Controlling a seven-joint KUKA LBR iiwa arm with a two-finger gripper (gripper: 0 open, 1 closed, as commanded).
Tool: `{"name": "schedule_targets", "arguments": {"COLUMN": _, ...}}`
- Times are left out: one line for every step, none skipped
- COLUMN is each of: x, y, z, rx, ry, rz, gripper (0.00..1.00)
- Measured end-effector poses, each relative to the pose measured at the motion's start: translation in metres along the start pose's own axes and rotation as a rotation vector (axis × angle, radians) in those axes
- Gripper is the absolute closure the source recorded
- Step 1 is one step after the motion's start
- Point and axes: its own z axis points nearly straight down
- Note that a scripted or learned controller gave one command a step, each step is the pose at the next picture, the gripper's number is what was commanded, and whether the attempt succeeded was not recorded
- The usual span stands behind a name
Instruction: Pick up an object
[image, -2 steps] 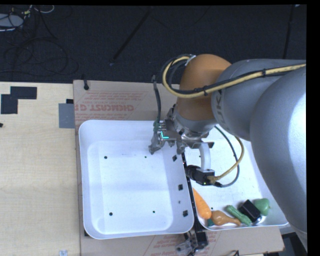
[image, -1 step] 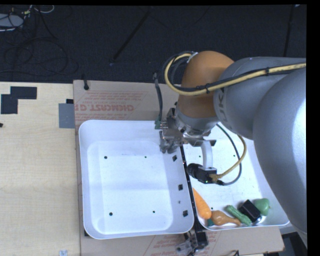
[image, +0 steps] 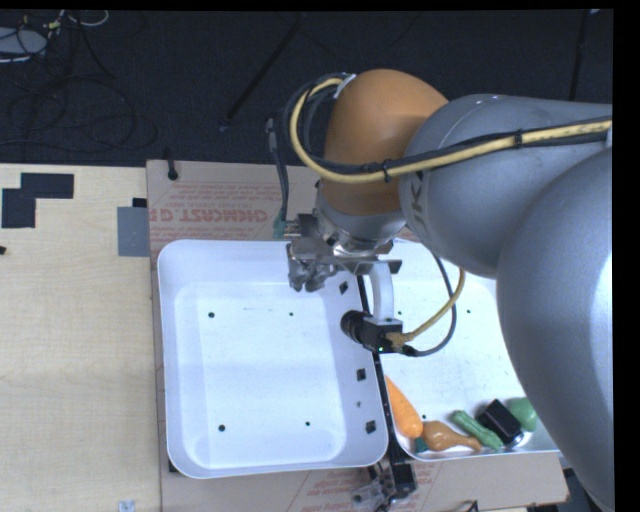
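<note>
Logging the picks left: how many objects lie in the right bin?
4, clustered in its near corner: carrot, tan piece, green piece, black block. The arm may hide more.

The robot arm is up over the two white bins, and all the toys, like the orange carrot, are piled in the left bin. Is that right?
Not quite. The toys are in the right bin, not the left one. The camera view shows the orange carrot lying in its near corner with a few green and black pieces. The arm does hang over both bins.
</note>
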Motion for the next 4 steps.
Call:
{"name": "schedule_targets", "arguments": {"x": -0.01, "y": -0.024, "z": -0.3, "rx": -0.015, "ry": 0.002, "rz": 0.003, "gripper": 1.0}}
{"name": "schedule_targets", "arguments": {"x": -0.011, "y": -0.059, "z": -0.295, "rx": 0.005, "ry": -0.002, "rz": 0.003, "gripper": 1.0}}
{"name": "schedule_targets", "arguments": {"x": -0.03, "y": -0.08, "z": -0.269, "rx": 0.007, "ry": -0.003, "rz": 0.006, "gripper": 1.0}}
{"name": "schedule_targets", "arguments": {"x": 0.042, "y": -0.101, "z": -0.168, "rx": 0.015, "ry": -0.004, "rz": -0.003, "gripper": 1.0}}
